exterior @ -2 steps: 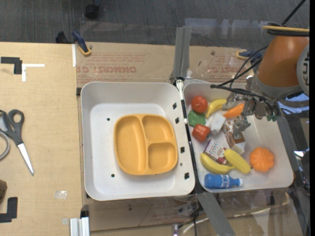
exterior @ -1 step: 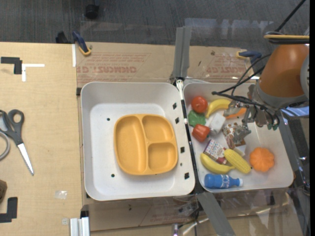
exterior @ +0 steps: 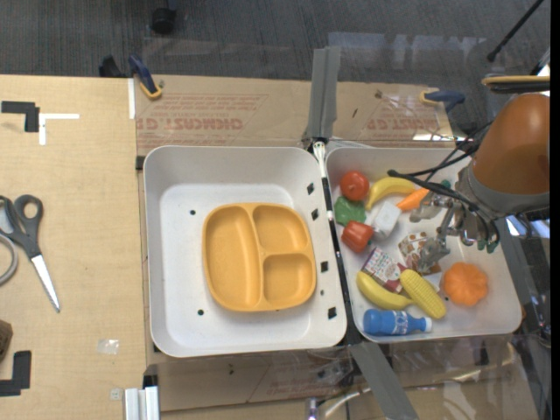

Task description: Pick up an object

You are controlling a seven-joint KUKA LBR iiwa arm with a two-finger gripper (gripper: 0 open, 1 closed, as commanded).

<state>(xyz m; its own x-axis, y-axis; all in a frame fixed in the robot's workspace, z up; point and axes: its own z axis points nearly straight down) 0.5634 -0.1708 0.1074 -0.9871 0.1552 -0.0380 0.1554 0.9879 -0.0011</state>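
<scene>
The right bin (exterior: 503,318) holds several toy foods: a red tomato (exterior: 353,185), a green pepper (exterior: 348,210), a red pepper (exterior: 357,234), a yellow banana (exterior: 391,188), a carrot (exterior: 413,200), a white block (exterior: 383,220), a snack packet (exterior: 379,262), a second banana (exterior: 381,291), a corn cob (exterior: 422,292), an orange (exterior: 464,283) and a blue bottle (exterior: 395,323). My gripper (exterior: 437,245) hangs low over the middle of this bin, above a small printed packet (exterior: 416,250), just left of and behind the orange. Its tip is dark and cluttered by cables.
The left bin (exterior: 166,234) holds a yellow three-compartment plate (exterior: 259,256). Scissors (exterior: 33,243) lie on the bench at far left. A cardboard sheet (exterior: 219,112) lies behind the bins. The arm's orange band (exterior: 521,143) looms over the right bin's far right corner.
</scene>
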